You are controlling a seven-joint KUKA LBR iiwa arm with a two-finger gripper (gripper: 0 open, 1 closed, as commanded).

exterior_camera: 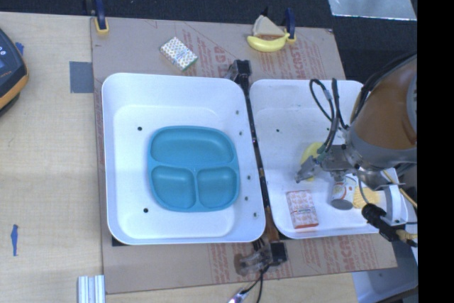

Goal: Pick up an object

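The right bin point(284, 106) holds three things. A yellow object point(311, 150) lies near its middle, partly hidden by the arm. A small red-and-white packet point(301, 209) lies flat near the front rim. A small can point(342, 194) lies on its side at the front right. My gripper point(310, 171) hangs low over the bin, just below the yellow object and above the packet, to the left of the can. Nothing shows between its tips.
The left bin point(124, 152) holds a blue divided plate point(192, 168). Behind the bins on the cardboard lie a yellow banana toy point(268, 43) and a small patterned box point(178, 53). A dark device point(10, 71) sits at the bench's left edge. Cables point(328, 106) loop above the wrist.
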